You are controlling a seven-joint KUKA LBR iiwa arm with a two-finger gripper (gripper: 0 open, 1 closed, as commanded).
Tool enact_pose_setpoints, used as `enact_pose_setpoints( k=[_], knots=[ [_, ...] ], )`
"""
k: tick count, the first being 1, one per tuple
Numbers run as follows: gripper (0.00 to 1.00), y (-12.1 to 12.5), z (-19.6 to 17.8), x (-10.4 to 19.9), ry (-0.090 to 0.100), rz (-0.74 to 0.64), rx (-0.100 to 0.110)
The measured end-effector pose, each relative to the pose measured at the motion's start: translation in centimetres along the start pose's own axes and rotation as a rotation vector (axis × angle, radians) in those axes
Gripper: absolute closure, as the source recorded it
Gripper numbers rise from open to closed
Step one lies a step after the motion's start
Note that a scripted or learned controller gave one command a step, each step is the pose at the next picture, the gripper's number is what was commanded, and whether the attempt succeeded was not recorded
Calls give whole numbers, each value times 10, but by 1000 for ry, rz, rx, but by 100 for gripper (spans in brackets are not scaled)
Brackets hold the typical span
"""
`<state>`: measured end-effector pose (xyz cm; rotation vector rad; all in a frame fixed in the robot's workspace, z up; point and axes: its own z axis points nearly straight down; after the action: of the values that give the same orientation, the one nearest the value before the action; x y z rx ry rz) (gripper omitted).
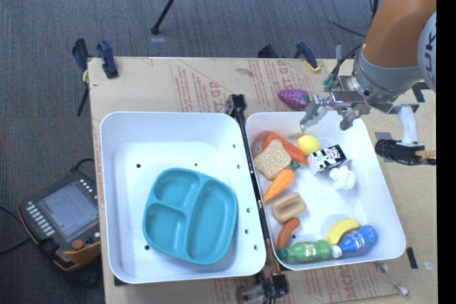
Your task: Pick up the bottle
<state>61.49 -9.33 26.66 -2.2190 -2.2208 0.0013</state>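
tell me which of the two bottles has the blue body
The blue bottle, lying at the right bin's near right corner beside the banana. The other, the green bottle, lies just left of it.

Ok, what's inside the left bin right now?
The left bin holds a blue divided plate, its three compartments bare. Whatever lies under the plate is covered.

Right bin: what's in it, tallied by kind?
Right bin, as far as I can tell:
Bottles: 2, green and blue
Carrots: 2
Banana: 1
Lemon: 1
Milk carton: 1
Bread slice: 1
Hot dog: 1
Sausage: 1
White lump: 1
Total: 11
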Motion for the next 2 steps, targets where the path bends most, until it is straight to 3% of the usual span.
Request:
enact_pose_setpoints(
  k=[1, 2],
  knots=[
    [100, 0, -10, 0, 1, -1, 1],
    [100, -56, -108, -32, -2, 54, -4]
  ],
)
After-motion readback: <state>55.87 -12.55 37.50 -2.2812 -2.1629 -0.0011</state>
